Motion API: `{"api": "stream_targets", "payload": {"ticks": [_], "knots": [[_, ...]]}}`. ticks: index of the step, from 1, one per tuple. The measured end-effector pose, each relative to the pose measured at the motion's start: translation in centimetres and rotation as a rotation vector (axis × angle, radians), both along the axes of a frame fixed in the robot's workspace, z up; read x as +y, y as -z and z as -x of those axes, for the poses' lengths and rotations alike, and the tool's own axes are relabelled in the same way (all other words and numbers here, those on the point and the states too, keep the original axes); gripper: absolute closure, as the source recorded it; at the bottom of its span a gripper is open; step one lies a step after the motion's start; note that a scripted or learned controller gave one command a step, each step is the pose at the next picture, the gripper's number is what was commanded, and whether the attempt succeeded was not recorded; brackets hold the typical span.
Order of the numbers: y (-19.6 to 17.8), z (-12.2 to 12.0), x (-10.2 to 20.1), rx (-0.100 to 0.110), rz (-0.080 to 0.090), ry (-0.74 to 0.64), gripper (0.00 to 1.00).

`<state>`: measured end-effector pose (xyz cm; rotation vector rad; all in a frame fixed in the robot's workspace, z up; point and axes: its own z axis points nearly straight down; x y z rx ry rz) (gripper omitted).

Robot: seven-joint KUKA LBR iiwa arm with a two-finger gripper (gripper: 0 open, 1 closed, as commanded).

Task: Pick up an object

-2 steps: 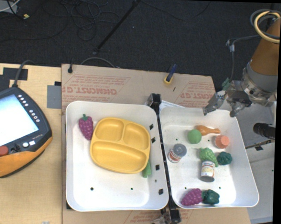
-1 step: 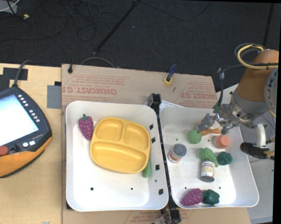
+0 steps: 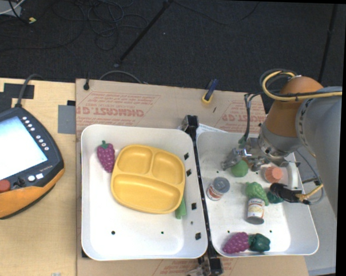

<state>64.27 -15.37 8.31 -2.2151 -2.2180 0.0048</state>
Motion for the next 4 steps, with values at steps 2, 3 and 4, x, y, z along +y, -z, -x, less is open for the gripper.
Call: {"api": "stream_targets", "payload": {"ticks": [2, 3, 4], "knots": [[-11.0, 0.2, 12.9, -0.011, 0.001, -0.005, 0.0], [-11.4, 0.3, 12.5, -0.003, 0.002, -0.001, 1.0], [-19.0, 5.1, 11.1, -0.01, 0.003, 0.005, 1.0]]}}
